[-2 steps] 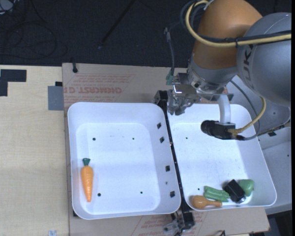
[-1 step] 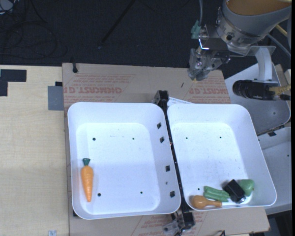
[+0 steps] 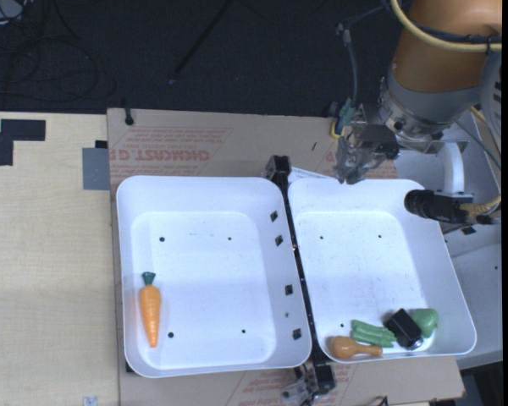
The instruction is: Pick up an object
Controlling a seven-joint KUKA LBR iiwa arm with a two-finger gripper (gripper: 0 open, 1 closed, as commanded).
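The tool (image 3: 354, 174) hangs over the far rim of the right white bin (image 3: 457, 307), nothing between its fingers; how far they are parted cannot be told. Candidates lie well apart from it: a small orange plastic carrot (image 3: 151, 309) in the left white bin (image 3: 195, 197), and a crowded near-corner cluster of green pod (image 3: 372, 332), black block (image 3: 404, 327) and tan gourd-shaped toy (image 3: 352, 348). Risk: a descent there may strike the wall or nudge neighbours.

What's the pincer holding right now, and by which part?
Nothing. The pincer hangs above the right bin's far rim, with no object between its tips. The carrot lies in the left bin.
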